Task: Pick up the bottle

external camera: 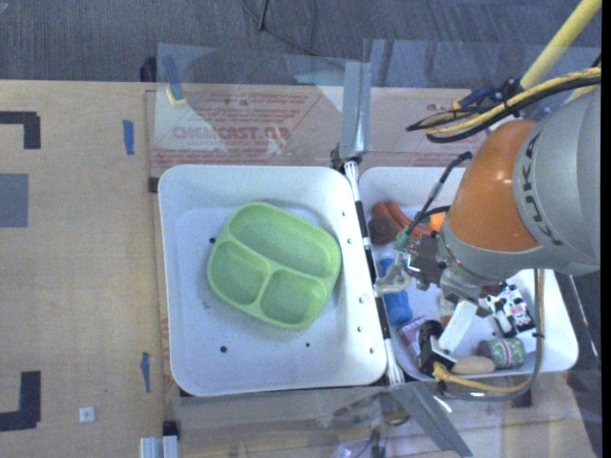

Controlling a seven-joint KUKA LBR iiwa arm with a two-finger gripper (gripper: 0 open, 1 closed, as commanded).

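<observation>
Crowding the cluttered right bin (pixel 563 346), the arm (pixel 520 198) hides its end effector; finger state unreadable; left bin (pixel 181 284) roomy.

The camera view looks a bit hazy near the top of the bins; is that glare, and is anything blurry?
In the camera view, a clear sheet above the bins catches pale glare, washing out the red print on the cardboard beneath; lighting is soft and even, with a faint shadow around the green plate; the arm, close to the lens, looks slightly soft, and the small things under it are hard to make out.
</observation>
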